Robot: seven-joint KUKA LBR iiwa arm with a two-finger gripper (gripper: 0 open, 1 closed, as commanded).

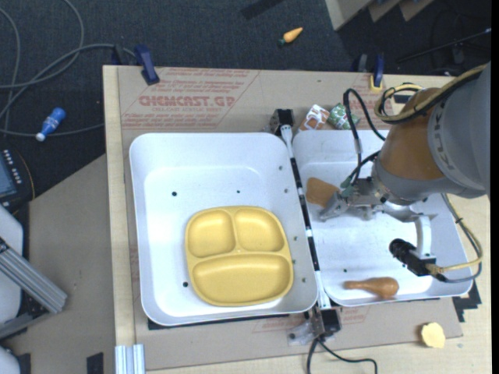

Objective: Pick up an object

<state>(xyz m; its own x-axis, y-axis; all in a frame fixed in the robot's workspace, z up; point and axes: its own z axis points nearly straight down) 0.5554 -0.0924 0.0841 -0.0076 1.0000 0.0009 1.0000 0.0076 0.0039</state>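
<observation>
The yellow three-compartment plastic tray looks smooth and softly glossy; the white plastic bins look matt, on a brown cardboard-like bench.

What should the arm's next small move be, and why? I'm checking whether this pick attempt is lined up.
Probably a short nudge toward the brown piece at the right bin's left wall, then down. The end effector sits right beside that piece, nothing is visibly gripped, and the drumstick-shaped toy lies farther off near the bin's front edge.
</observation>
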